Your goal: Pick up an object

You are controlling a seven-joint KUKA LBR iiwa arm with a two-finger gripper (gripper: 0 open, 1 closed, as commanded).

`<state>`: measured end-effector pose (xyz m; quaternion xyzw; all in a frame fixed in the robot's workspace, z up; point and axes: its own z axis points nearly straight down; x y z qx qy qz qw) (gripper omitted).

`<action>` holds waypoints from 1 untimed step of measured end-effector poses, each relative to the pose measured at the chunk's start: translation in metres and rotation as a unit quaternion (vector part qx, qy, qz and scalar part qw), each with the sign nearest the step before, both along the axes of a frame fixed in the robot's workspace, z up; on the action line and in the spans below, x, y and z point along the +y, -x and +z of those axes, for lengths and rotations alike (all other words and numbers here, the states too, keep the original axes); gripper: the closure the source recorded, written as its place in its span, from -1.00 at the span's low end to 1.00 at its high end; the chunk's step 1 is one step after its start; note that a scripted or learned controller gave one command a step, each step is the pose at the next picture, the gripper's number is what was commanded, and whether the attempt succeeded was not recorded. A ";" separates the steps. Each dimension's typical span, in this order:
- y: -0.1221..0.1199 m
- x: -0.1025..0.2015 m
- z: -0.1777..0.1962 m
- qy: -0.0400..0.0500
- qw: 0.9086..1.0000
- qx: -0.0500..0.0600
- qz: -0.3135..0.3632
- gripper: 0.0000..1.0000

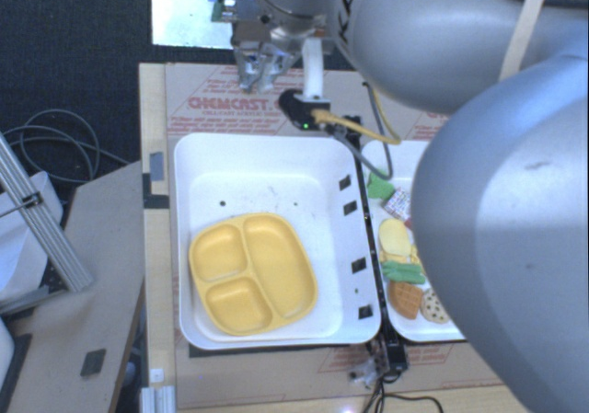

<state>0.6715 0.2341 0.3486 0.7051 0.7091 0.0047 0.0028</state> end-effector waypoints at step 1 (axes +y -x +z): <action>0.063 -0.039 0.064 0.000 1.000 0.003 -0.003 1.00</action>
